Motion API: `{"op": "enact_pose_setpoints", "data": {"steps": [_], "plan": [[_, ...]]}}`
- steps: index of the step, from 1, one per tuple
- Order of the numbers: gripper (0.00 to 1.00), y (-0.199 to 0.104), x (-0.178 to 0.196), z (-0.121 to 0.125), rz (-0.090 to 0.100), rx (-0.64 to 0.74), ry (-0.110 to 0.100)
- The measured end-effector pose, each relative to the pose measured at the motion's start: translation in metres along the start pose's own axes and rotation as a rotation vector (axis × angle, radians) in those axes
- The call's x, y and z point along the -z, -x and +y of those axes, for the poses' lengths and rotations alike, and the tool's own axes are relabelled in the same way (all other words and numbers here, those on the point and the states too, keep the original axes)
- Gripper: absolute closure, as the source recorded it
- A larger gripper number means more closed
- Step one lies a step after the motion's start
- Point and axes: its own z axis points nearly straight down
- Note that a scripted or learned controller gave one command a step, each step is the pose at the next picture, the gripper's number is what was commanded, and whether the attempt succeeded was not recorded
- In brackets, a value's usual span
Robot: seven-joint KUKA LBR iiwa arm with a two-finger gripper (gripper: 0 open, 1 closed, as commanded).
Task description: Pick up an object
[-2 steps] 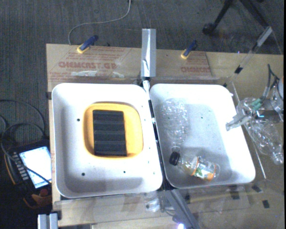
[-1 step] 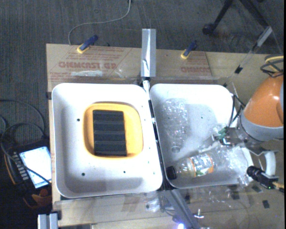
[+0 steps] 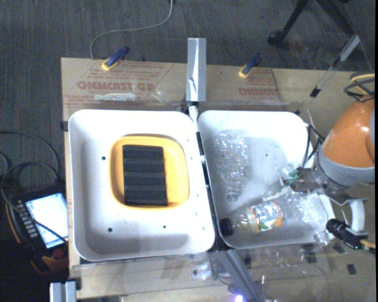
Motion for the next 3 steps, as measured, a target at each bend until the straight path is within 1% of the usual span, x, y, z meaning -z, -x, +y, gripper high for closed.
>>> {"op": "enact_pose_setpoints", "data": {"steps": [1,2,3], "plan": [[0.00,0.010,-0.045,-0.001,-0.003,0.107,0.011],[1.00,0.010,-0.036,0.000,-0.002,0.107,0.013],[1.00,-0.027,0.070,0.029,-0.003,0.137,0.003]]}}
